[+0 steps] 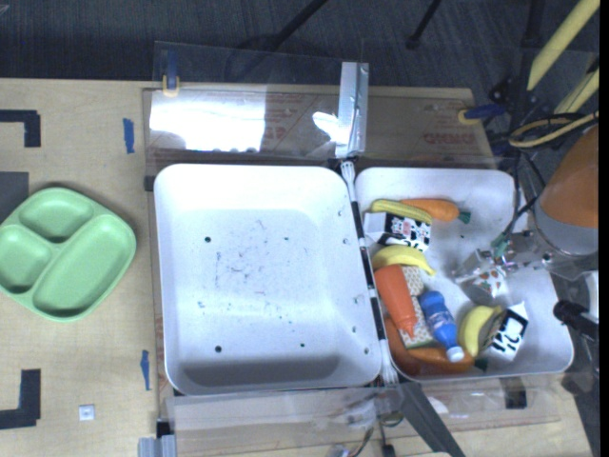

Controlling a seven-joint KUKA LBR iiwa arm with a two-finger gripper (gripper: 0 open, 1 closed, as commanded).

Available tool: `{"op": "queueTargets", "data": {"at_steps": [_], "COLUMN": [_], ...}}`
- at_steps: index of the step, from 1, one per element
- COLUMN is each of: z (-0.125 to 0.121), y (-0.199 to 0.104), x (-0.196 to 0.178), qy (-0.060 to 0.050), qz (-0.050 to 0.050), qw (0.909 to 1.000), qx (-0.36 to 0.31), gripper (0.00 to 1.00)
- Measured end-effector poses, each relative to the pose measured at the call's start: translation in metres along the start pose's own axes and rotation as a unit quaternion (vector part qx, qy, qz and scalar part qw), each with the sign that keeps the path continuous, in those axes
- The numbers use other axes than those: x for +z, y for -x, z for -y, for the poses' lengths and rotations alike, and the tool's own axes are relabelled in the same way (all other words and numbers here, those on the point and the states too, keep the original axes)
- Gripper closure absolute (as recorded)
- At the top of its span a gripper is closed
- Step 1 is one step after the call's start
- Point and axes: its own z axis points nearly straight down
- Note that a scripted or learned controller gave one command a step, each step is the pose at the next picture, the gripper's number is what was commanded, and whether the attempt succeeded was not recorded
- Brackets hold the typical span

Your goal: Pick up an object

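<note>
The right white bin (542, 350) holds a pile of objects. A carrot (436, 208) and a banana (398, 207) lie at its far side, with a black-and-white carton (407, 228) just in front of them. Below that lie a second banana (402, 258), an orange bottle (396, 303), a blue bottle (440, 322), a third banana (475, 327) and a black-and-white cube (510, 332). My gripper (493, 261) hangs low over the bin's right half, above bare floor, just right of the second banana. Nothing shows in its grasp. The orange-banded wrist (579, 193) sits behind it.
The left white bin (257, 274) lies alongside, sharing a rim with the right one. A green divided plate (62, 252) rests on the bench at far left. A clear plastic panel (247, 112) and a metal post (352, 108) stand behind the bins. Cables (547, 127) hang at the upper right.
</note>
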Motion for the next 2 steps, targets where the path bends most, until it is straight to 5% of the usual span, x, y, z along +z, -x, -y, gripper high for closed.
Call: {"op": "queueTargets", "data": {"at_steps": [1,2], "z": [-0.001,-0.034], "y": [0.006,-0.094], "x": [-0.013,-0.109], "qy": [0.005,-0.003], "qz": [0.007,0.005], "qw": [1.0,0.9948], "qx": [0.002,0.102], "gripper": [1.0,1.0]}}
